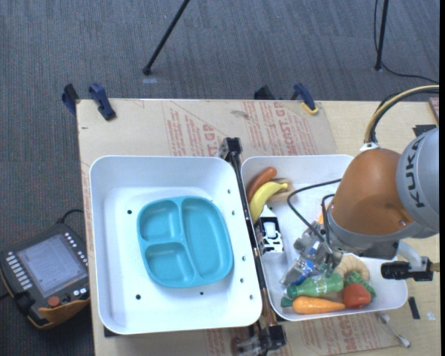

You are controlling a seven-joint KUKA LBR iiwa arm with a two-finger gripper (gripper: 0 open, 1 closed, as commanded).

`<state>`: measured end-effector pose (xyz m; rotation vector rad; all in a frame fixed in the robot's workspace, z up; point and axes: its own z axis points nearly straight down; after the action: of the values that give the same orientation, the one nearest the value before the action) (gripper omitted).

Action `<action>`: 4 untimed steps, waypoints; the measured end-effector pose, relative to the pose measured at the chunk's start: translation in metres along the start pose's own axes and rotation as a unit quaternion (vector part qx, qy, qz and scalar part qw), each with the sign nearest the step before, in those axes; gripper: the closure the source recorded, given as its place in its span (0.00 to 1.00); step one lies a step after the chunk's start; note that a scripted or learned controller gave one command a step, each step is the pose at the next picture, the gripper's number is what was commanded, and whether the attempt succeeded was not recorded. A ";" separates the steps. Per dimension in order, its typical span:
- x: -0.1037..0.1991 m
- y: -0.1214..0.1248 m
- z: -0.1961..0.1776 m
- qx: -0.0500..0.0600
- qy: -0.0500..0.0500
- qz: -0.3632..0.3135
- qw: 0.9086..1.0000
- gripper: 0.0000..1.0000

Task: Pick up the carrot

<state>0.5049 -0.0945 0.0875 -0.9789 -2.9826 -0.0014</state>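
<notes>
Carrot (pixel 317 305): lying flat along the right bin's (pixel 322 165) near edge, beside a tomato (pixel 357 295). Tool (pixel 309 260): just above the pile, grip state — I cannot tell. Approach: bring your tool down straight over the carrot's middle, clear of neighbours.

Blue divided plate (pixel 185 241) in left bin (pixel 104 191).

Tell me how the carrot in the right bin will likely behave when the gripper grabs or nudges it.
The carrot looks like smooth moulded plastic, so probably stiff, light and somewhat slippery. Its round, tapered body lies on its side, so a nudge may roll or swing it. It lies tight against the green item and the tomato near the bin wall, so the gripper may disturb them.
</notes>
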 end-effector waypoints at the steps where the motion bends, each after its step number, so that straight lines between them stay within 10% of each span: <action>1: -0.078 -0.046 -0.056 0.000 -0.002 -0.094 0.996 0.00; 2: -0.107 0.028 -0.012 -0.001 -0.001 -0.077 0.997 0.00; 4: -0.067 0.041 -0.001 0.000 -0.001 -0.145 0.989 0.00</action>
<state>0.5829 -0.1007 0.0879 -0.5370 -3.0955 -0.0022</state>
